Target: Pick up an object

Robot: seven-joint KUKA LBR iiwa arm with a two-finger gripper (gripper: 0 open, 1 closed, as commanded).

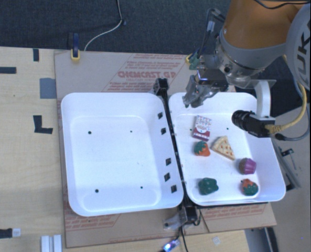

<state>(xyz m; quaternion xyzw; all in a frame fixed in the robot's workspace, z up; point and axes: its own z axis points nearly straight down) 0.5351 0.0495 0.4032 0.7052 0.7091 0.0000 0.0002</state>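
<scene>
Hovering gripper (193,98); red-white packet (201,127) just below, apart.

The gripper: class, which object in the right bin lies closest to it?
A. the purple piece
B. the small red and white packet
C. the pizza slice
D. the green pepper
B. The gripper hangs near the bin's top left corner, just above the small red and white packet.

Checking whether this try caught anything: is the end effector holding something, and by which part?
Nothing is held. The end effector hangs above the right bin, with no object between its fingers; the red-and-white packet lies below it in the bin.
</scene>
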